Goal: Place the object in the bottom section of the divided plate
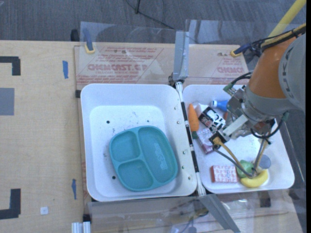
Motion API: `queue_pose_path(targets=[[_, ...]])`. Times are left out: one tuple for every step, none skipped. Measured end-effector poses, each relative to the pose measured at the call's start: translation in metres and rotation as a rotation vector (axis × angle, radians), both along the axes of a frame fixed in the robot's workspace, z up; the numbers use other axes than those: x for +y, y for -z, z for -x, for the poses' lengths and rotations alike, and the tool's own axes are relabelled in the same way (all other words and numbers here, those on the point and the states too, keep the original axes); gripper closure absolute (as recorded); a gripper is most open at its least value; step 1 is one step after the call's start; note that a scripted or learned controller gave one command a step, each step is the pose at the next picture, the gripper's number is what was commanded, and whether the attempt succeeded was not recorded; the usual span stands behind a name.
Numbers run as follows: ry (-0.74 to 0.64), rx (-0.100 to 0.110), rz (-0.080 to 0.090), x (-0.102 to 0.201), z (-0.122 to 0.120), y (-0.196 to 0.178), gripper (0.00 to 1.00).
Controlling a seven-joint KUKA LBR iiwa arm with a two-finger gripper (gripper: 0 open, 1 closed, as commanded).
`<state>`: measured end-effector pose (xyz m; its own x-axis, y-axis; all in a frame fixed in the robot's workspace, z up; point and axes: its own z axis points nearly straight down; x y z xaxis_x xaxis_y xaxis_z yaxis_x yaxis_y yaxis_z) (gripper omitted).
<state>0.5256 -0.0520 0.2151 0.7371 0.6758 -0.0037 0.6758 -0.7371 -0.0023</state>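
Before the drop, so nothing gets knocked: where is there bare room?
All three sections of the teal plate are bare, as is the left bin floor behind it. The right bin is crowded: carrot, banana, red box, with the gripper among them.

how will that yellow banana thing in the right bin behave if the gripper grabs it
The banana looks curved and smooth, so it may slip or twist out of a two-finger pinch. It lies against the bin wall beside a green item, so a push would probably jam it rather than roll it. It looks like a light toy, though that's unclear.
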Motion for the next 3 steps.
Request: queue_pose_path(targets=[[0.038,-0.003,-0.001,0.096,-0.027,0.03,1.0],[0.04,-0.004,0.0,0.038,0.032,-0.22,1.0],[0.12,0.0,-0.001,0.09,-0.014,-0.143,1.0]])
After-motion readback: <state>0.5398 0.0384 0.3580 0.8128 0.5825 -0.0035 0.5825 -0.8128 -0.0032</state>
